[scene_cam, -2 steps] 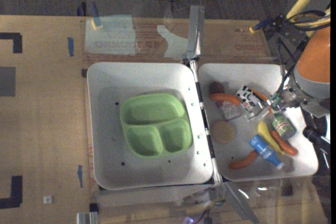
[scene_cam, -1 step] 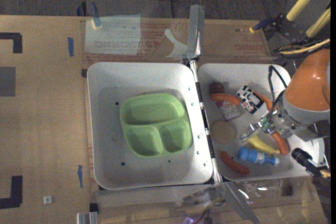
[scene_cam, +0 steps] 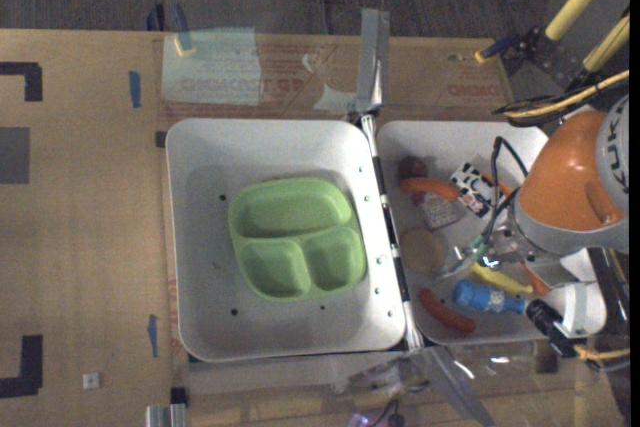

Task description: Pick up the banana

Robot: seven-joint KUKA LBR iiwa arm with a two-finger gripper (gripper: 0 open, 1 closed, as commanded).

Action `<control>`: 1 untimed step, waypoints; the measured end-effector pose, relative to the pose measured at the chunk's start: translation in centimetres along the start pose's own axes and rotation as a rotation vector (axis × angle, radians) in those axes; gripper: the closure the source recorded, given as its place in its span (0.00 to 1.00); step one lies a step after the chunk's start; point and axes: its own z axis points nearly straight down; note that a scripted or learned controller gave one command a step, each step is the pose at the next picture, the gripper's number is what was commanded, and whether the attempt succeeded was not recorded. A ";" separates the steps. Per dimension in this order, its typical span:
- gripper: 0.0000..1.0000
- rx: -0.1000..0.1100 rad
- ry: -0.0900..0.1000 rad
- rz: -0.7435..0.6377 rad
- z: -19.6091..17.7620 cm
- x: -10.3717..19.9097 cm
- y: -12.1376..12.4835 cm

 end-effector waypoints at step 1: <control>1.00 -0.003 0.000 0.004 -0.8 -0.2 0.1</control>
